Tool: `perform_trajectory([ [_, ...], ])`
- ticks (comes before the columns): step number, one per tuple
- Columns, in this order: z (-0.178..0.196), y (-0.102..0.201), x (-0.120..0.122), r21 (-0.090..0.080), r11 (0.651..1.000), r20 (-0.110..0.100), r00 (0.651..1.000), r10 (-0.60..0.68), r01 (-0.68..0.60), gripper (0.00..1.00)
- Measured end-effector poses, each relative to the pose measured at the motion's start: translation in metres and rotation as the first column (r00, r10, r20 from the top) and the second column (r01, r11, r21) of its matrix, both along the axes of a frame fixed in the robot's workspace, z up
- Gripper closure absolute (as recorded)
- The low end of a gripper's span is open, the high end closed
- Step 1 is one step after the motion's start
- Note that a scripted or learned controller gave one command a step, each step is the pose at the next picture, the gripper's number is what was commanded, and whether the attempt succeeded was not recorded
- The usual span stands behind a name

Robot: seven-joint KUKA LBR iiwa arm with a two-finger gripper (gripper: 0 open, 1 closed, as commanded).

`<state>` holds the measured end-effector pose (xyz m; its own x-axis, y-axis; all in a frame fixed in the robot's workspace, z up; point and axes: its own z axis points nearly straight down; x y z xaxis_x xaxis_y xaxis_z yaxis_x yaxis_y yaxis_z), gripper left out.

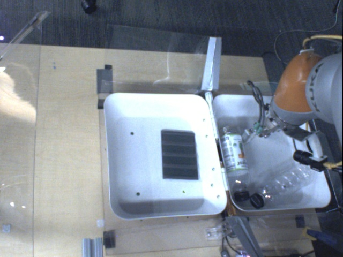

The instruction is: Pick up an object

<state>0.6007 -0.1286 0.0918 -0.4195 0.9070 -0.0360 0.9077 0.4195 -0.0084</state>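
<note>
Camera view: arm over right bin, near can for reach; claw state unclear.

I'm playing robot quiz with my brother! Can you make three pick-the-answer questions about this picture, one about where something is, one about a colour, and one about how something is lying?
1. Where is the can?
A. in the left bin
B. in the right bin, by its left wall
C. on the wooden bench

2. What colour is the ridged pad in the left bin?
A. dark
B. yellow
C. red

3. How is the clear plastic bottle placed?
A. standing upright
B. hanging from the arm
C. lying on its side

Answers: 1 B, the can sits inside the right bin next to the wall between the bins. 2 A, the pad looks nearly black on the white floor. 3 C, its long body stretches flat across the bin floor.
</note>
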Motion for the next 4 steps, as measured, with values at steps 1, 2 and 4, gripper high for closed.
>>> perform_trajectory([
  [1,0.002,-0.001,0.005,-0.002,1.0,0.009,1.0,-0.012,0.012,0.0],
  [2,-0.003,0.039,0.051,0.034,0.994,0.004,0.995,0.102,-0.102,0.0],
  [4,-0.001,0.02,-0.037,0.035,0.987,0.01,0.987,0.159,-0.159,0.0],
])
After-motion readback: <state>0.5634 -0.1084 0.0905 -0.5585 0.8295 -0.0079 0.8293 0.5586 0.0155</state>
